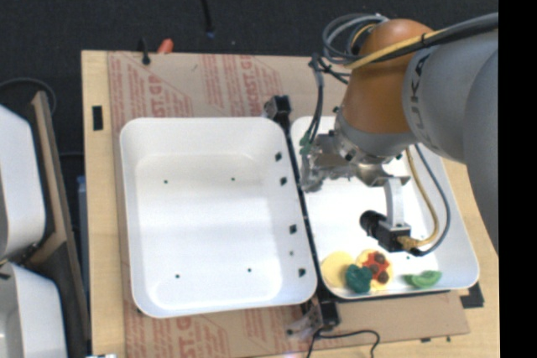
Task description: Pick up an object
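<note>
Several small objects lie at the near end of the right bin (pixel 457 251): a yellow disc (pixel 335 267), a teal lump (pixel 359 280), a red, yellow and black toy (pixel 376 262) and a green piece (pixel 422 278). The arm's orange band (pixel 382 84) hangs over the far half of that bin. Below it, my gripper (pixel 314 170) sits low by the bin's left wall, well back from the objects. The wrist body hides its tips. I see nothing held in it.
The left bin (pixel 210 214) lies beside the right one, and a black divider with clips (pixel 294 205) runs between them. A cable and a black fitting (pixel 375 225) hang from the wrist over the right bin. Cardboard (pixel 193 88) lies under both bins.
</note>
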Tool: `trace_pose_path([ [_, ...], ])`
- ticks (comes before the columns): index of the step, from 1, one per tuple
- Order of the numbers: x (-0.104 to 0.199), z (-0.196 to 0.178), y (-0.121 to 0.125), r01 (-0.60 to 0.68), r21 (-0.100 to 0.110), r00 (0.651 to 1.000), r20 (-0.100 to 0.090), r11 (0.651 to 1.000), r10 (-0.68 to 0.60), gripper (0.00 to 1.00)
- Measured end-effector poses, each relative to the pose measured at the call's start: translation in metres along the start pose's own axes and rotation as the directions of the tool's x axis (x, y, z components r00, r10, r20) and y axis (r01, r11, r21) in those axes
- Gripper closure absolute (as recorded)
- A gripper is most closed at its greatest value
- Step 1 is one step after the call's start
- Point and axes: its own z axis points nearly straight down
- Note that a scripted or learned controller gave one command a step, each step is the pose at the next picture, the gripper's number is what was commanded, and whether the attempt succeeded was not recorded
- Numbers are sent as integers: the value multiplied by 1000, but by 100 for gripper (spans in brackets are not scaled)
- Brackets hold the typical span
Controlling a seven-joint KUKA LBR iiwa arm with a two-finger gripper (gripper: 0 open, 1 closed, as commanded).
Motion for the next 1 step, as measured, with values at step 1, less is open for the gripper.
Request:
trace_pose_path([
  [1, 42, -11, -2, -1, -1, 1000, 1, 1000, 1, 100],
])
